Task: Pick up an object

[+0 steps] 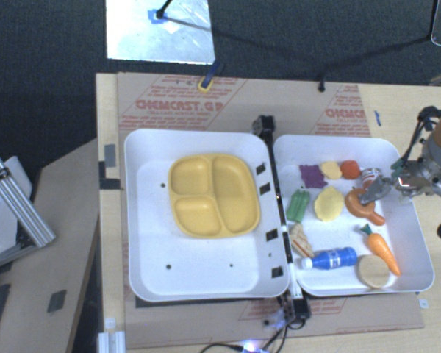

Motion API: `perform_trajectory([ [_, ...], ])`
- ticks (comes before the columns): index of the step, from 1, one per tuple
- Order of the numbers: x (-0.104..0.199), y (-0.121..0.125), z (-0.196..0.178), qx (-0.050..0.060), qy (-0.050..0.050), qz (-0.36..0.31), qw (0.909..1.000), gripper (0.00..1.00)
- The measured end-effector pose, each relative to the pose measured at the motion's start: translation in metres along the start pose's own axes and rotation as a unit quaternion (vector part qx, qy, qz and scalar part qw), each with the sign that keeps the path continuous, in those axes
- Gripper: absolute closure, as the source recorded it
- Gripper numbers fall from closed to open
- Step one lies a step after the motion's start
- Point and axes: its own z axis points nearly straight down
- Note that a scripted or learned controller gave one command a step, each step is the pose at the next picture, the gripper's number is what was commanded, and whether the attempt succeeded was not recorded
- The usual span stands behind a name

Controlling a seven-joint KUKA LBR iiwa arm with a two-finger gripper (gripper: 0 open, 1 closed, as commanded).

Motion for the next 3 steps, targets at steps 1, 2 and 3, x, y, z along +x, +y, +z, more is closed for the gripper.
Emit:
perform_trajectory([
  [1,0.001,0.003,-0.007,-0.006,-0.001,-0.002,1.0,0.0],
  [2,-0.005,0.01,0.051,-0.005,-0.001,-0.001,1.0,0.0],
  [3,0.003,0.015,0.097,-0.007,-0.002,-0.002,1.0,0.0],
])
